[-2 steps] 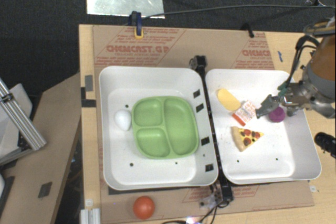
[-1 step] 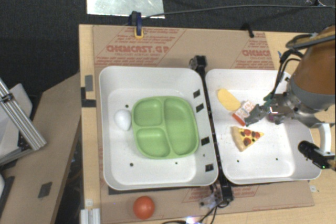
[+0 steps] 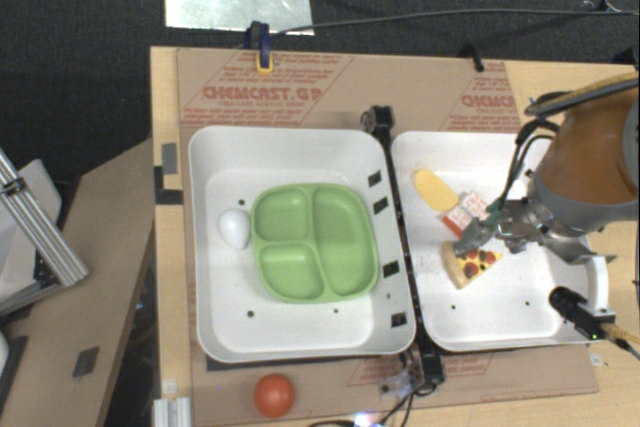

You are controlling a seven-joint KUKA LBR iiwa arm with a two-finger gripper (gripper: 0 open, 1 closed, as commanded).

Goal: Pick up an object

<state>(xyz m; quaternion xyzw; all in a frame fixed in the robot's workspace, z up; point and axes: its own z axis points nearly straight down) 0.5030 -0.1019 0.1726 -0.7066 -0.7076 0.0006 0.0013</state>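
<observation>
The arm [image 3: 590,165] reaches in low over the right bin [image 3: 520,325], its hand [image 3: 472,240] directly above the pizza slice [image 3: 472,265]; finger state cannot be determined.

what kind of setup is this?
Likely a robot grasping test bench in a lab: two white bins clamped onto a board, toy food such as a pizza slice, and a KUKA arm reaching in.

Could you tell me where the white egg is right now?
The white egg lies in the left bin, touching the green divided plate's left edge.
</observation>
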